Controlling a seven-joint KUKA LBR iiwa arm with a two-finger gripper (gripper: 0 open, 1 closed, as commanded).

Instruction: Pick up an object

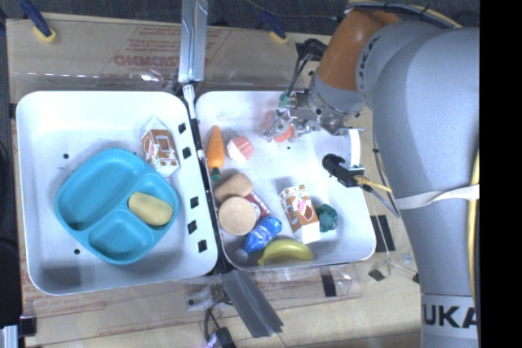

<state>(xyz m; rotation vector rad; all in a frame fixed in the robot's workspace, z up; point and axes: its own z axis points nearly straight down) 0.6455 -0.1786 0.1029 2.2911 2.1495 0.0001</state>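
bins (49, 118): smooth white plastic | blue tray (98, 200): glossy plastic | bench (106, 45): matt wood | arm (424, 94): smooth grey

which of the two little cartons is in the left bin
The carton with the orange-and-white print, at the left bin's right wall just above the blue tray. The other carton sits in the right bin beside the banana.
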